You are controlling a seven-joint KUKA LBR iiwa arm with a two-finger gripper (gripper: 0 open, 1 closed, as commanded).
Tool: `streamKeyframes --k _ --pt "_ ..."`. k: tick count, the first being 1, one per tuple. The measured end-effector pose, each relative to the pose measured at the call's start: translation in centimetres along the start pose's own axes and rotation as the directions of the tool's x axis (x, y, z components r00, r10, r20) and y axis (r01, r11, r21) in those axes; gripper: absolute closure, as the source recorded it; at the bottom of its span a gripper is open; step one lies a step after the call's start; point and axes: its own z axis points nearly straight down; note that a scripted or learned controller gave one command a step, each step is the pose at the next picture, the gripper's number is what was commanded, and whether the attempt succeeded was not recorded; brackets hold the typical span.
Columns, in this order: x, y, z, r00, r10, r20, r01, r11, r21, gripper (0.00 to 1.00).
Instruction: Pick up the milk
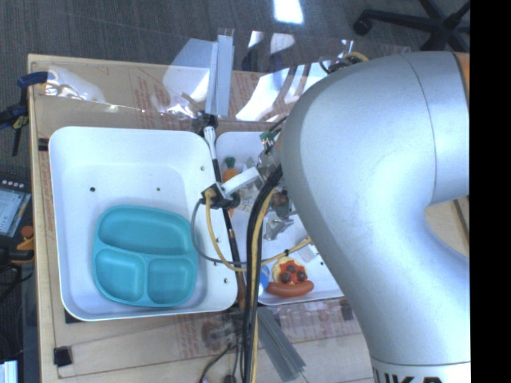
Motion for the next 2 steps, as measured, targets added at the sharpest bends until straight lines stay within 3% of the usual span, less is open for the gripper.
streamKeyframes --k 1,2 --pt "0.2 -0.3 -1.0 1.000 -0.011 0.002 0.011 1.000 0.005 1.00" --pt "-3.1 -11.9 -9.3 0.977 -0.211 0.016 0.210 0.978 0.012 1.00"
